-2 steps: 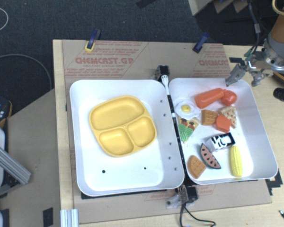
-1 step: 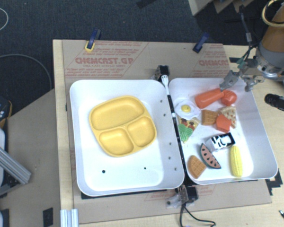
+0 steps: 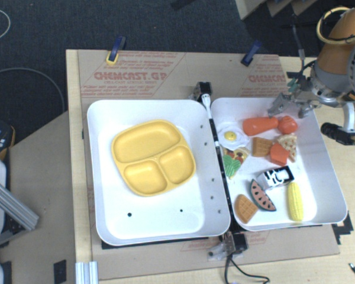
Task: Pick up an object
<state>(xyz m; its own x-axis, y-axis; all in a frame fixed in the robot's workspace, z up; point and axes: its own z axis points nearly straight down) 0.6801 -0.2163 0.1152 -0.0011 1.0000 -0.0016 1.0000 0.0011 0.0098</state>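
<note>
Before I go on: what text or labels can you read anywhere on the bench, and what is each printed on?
"CHEMCAST GP", red print on the brown board under the bins, above the left bin.
A second red print of the same kind on the board above the right bin: too cut off and blurred to read.
The black-and-white toy in the right bin bears marks: unreadable.

Arm [image 3: 343,46] cut off at right edge

Single fixed camera, mounted above the counter [image 3: 165,67], looking down at a slant at moderate range; both bins fully in frame.
</note>
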